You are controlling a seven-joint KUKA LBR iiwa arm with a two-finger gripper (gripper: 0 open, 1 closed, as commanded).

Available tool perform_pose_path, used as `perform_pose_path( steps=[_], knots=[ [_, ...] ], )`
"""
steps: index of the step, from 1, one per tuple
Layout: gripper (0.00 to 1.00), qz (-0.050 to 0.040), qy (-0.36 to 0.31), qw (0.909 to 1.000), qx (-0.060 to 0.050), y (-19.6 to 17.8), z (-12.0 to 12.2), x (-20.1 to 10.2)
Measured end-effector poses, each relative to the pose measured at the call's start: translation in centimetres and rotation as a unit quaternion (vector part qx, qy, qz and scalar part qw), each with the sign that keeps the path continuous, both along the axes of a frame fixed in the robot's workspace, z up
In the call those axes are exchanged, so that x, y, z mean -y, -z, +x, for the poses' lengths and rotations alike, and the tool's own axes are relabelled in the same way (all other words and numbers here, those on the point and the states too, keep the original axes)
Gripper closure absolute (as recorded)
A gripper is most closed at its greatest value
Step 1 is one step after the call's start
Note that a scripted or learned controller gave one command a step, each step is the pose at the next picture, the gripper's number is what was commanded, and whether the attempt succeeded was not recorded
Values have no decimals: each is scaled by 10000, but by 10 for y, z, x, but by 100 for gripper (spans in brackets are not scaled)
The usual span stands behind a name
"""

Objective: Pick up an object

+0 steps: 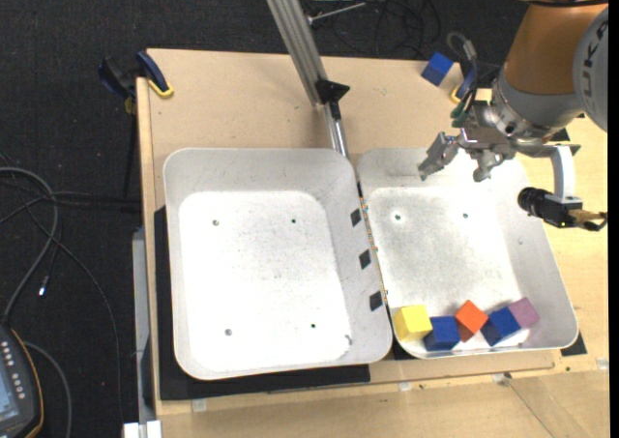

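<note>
Camera view, looking down at a slant on a wooden bench point(242, 98) bearing two shallow white bins side by side. Left bin point(193, 233): speckled floor, nothing on it. Right bin point(455, 243): five small blocks clustered along its near edge, from left to right a yellow block point(413, 320), a blue block point(444, 332), an orange block point(471, 318), a second blue block point(501, 325) and a purple block point(524, 311); neighbours touch or nearly touch. Grey arm with orange band point(551, 35) enters from the right. Gripper point(458, 161): suspended above the far edge of the right bin, fingers spread apart with nothing between them, well apart from the row of blocks. Another blue block point(438, 68) lies on the bench beyond the bins, near the arm. Blue-and-yellow clamp point(145, 73): fixed at the bench's far left corner. Slanted metal rod point(290, 20): runs from the top of the scene down to the gap between the bins.
</note>
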State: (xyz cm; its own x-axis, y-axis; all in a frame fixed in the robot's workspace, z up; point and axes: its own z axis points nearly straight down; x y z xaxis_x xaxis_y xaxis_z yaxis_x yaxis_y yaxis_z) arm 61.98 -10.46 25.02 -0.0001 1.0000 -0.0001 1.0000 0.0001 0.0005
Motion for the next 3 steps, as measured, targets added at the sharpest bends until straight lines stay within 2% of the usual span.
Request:
perform_pose_path(
  steps=[1,2,3],
  knots=[
    [0,9,-25,10000,-37,59,-18,-33],
    [0,9,-12,10000,-21,55,-77,-63],
    [100,-1,2,10000,5,45,-74,-61]
  ],
)
